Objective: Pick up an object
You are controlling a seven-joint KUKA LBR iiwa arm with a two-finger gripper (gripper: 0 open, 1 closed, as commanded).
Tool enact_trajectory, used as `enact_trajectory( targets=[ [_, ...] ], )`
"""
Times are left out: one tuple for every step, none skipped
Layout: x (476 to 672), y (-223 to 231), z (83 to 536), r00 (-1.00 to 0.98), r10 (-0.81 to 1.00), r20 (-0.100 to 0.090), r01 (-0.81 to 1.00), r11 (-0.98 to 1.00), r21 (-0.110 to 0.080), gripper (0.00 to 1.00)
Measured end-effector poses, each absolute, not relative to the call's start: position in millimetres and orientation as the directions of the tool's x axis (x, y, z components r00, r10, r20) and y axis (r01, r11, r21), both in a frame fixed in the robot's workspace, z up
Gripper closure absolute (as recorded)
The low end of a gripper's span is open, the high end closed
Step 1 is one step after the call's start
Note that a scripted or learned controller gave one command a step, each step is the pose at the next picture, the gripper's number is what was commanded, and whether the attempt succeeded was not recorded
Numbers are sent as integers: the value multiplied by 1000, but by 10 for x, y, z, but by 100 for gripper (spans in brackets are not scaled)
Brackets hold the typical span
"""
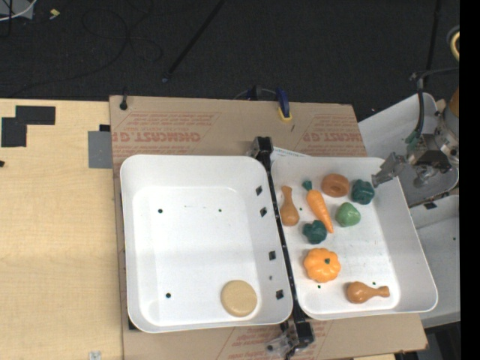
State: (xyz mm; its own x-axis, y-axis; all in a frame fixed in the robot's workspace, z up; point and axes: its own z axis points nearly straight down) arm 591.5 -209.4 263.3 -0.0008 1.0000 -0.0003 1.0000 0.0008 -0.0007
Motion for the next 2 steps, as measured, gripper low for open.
enact_trajectory(
  targets=[
    [6070, -1367, 1197, -6, 1000, -1, 1000, 6, -1, 0],
    [6397, -970, 977, 5, 1000, -11, 1000, -5, 7, 0]
  ],
)
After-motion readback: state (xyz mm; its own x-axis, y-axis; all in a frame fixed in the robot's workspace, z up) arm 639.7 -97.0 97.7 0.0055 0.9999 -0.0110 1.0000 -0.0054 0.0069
